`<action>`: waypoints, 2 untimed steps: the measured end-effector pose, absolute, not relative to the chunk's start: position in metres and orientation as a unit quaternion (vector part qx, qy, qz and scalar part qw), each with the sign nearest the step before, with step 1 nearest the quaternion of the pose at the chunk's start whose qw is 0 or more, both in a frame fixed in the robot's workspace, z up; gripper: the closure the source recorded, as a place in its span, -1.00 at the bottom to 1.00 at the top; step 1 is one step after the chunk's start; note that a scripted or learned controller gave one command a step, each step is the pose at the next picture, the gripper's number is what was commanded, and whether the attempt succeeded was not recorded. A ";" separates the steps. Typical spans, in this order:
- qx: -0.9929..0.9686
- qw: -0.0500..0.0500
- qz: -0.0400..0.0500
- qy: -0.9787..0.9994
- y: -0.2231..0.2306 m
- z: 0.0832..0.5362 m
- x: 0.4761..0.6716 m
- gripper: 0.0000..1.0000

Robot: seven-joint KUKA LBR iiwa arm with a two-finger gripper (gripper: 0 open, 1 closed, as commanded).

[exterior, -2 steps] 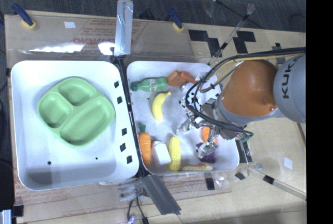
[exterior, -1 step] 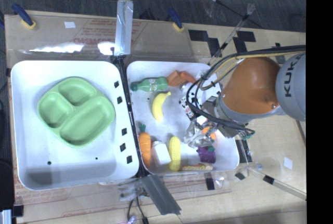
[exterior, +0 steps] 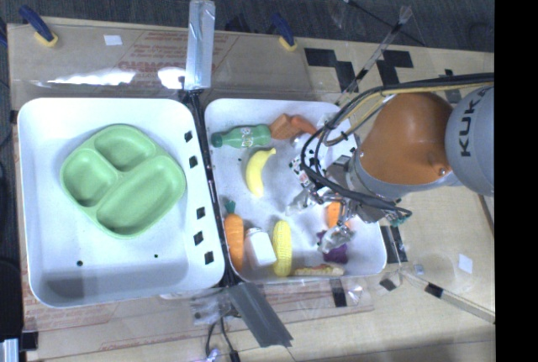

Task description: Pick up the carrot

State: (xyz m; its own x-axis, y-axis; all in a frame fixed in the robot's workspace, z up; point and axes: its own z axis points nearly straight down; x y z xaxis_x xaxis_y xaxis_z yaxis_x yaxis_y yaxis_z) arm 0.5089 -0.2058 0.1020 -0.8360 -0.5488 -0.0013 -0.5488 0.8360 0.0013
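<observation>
While the hand (exterior: 329, 217) hovers in the right bin (exterior: 220, 175), grip state unclear, carrot (exterior: 234, 239) well apart.

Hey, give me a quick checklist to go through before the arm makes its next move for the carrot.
1. Orange carrot with green top in view: ok, it lies at the right white bin's left wall.
2. Claw over the carrot: not ok, it sits toward the bin's right side.
3. Claw state: cannot tell.
4. Room around the carrot: not ok, a small white block lies right beside it, whether touching I cannot tell.
5. Path across: not ok, a yellow corn cob lies between claw and carrot.
</observation>
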 end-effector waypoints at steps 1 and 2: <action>-0.398 0.001 0.000 0.917 -0.209 0.093 0.490 -1.00; -0.298 0.004 -0.002 0.955 -0.210 0.094 0.484 -1.00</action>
